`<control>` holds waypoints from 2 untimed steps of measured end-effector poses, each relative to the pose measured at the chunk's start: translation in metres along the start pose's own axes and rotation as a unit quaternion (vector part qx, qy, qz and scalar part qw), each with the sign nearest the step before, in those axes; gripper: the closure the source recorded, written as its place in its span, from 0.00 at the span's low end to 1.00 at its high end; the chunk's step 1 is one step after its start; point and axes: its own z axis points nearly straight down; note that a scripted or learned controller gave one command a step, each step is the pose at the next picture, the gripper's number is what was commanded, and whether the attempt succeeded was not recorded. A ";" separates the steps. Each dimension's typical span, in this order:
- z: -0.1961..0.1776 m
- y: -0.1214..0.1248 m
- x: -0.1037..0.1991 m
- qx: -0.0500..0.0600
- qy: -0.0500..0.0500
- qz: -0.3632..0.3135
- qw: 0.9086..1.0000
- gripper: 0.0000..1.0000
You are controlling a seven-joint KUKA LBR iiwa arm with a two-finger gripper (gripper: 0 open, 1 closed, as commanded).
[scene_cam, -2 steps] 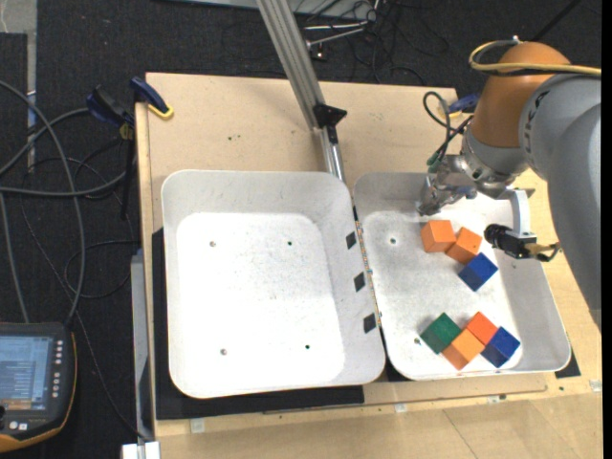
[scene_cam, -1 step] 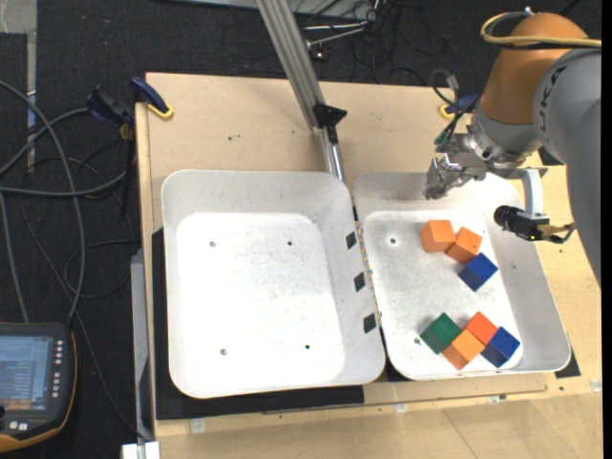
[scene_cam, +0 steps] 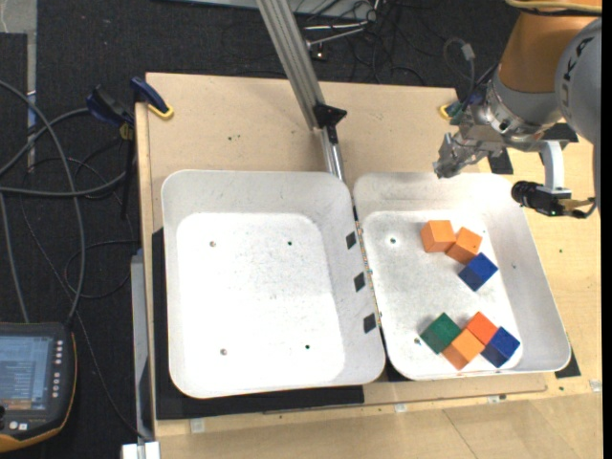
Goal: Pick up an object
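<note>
The arm (scene_cam: 550,46) reaches in over the upper right corner of the tabletop (scene_cam: 239,122), and its pincer (scene_cam: 451,163) hangs above the far rim of the right bin (scene_cam: 545,295), clear of everything in it; whether it is released or clenched I cannot tell at this angle, and nothing can be seen held in it. All the candidates lie in that right bin, in two clusters. Near the back sit an orange cube (scene_cam: 438,235) touching a second orange block (scene_cam: 467,244), with a blue cube (scene_cam: 478,271) just beside them toward the front. Near the front edge a green cube (scene_cam: 442,333) presses against an orange block (scene_cam: 463,348), another orange one (scene_cam: 481,328) and a dark blue cube (scene_cam: 501,345), all packed together. The left bin (scene_cam: 182,208) holds no blocks. To do this step well, the better target is probably the rear orange cube or the lone blue cube, since each has at least two free faces, while the front cluster is packed so tightly that a descending finger would likely land on a neighbour. The pincer should line up across a pair of open faces, centre over the block before dropping, and go down straight so it does not nudge the adjoining piece or catch the bin wall.
</note>
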 end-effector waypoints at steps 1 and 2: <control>-0.062 -0.003 -0.005 0.000 -0.001 0.001 1.000 1.00; -0.046 -0.016 0.044 0.006 0.001 -0.001 1.000 1.00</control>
